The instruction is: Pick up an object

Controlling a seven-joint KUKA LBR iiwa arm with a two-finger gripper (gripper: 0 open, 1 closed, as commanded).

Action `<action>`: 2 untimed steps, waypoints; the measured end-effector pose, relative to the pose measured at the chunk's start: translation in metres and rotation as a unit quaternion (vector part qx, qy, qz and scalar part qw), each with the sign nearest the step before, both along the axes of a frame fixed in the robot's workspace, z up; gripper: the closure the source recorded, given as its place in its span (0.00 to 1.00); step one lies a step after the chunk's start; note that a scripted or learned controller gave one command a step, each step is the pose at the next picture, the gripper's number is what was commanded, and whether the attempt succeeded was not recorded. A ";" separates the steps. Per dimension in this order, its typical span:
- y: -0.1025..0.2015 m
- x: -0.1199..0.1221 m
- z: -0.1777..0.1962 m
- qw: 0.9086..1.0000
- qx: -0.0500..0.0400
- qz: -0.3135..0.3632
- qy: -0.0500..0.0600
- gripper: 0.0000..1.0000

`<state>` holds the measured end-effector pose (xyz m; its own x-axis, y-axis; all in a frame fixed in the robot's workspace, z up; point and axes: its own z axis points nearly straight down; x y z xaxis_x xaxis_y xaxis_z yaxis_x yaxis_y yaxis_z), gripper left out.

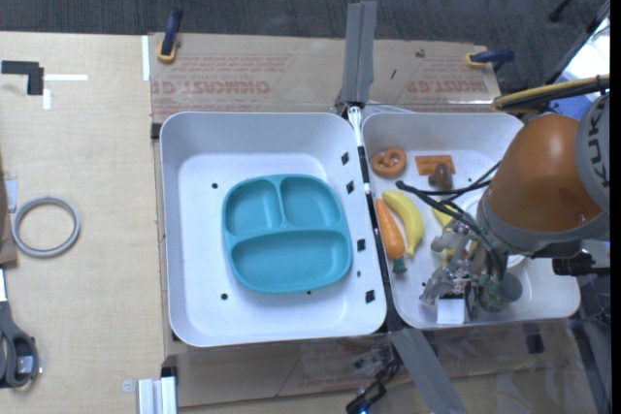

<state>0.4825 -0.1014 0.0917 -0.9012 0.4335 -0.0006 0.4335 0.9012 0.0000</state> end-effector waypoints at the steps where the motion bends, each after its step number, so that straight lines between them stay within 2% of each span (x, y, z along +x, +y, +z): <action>1: 0.000 0.001 0.009 1.000 0.000 0.001 -0.002 1.00; 2: -0.077 0.003 0.130 0.993 0.000 -0.120 -0.001 1.00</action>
<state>0.4850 -0.1782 0.2214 -0.7714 0.6363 -0.0028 0.6363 0.7715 0.0002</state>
